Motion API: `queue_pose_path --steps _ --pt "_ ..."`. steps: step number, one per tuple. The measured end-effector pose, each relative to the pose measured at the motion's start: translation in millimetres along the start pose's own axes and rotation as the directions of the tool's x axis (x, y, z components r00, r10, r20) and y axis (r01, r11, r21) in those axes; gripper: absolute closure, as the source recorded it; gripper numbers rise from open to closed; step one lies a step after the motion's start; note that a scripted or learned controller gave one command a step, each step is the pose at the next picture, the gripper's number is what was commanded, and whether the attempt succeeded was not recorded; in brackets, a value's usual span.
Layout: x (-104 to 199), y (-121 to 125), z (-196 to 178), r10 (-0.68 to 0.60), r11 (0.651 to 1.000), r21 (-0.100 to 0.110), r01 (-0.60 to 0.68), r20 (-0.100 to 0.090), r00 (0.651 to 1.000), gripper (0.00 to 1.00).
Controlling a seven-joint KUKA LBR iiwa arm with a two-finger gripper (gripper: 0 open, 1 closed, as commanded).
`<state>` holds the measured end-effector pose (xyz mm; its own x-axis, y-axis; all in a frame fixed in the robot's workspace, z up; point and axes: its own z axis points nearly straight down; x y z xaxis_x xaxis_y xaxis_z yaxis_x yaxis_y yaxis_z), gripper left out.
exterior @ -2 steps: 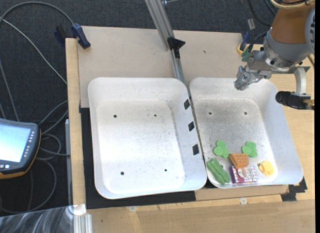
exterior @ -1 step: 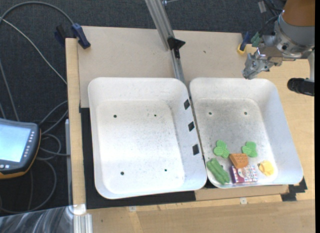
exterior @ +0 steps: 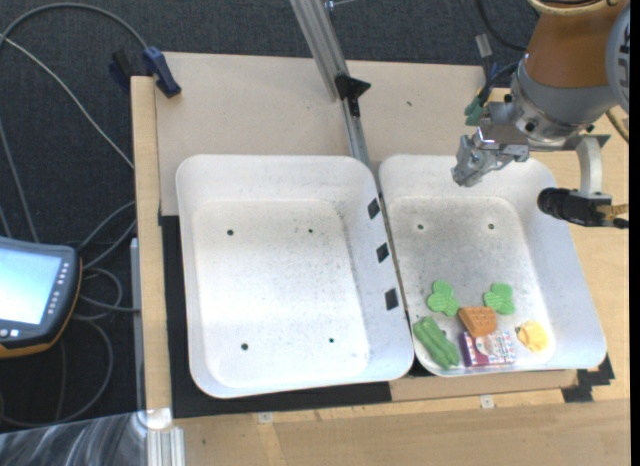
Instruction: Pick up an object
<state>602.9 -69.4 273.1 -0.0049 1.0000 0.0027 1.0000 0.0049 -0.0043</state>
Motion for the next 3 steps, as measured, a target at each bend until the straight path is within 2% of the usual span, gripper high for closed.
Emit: queue_pose_path --steps 2,3 --pt "104.3 -52.8 12.3 -0.002 1.0 0.001 0.002 -0.001 1.0 1.0" --pt "137.7 -92.5 27.1 0.0 1.0 0.002 0.0 0.0 1.0 1.0"
